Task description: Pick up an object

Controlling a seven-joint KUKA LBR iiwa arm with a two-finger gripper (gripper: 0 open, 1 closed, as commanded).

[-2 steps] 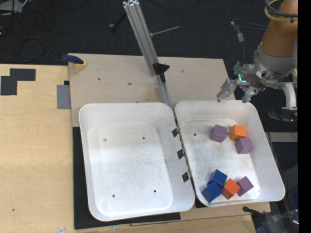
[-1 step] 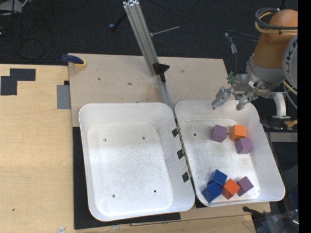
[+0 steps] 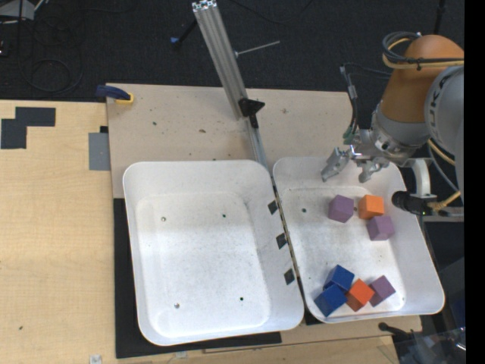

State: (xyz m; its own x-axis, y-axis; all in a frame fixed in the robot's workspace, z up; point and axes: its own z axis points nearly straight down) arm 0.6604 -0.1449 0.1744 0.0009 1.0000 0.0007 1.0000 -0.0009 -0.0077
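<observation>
My gripper (image 3: 350, 168) hangs over the far edge of the right bin (image 3: 314, 237), fingers spread open with nothing between them. Just in front of it lie a purple cube (image 3: 341, 208), an orange cube (image 3: 371, 206) and a second purple cube (image 3: 380, 227). Near the bin's front edge sits a cluster: two blue cubes (image 3: 334, 289), an orange cube (image 3: 359, 295) and a purple cube (image 3: 383, 288). The arm with its orange band (image 3: 426, 51) comes in from the upper right.
The left bin (image 3: 201, 249) lies beside the right one, with black clips along the shared rim. A slanted metal rail (image 3: 223, 55) rises behind the bins. A black cable and connector (image 3: 409, 202) hang by the right bin's right rim.
</observation>
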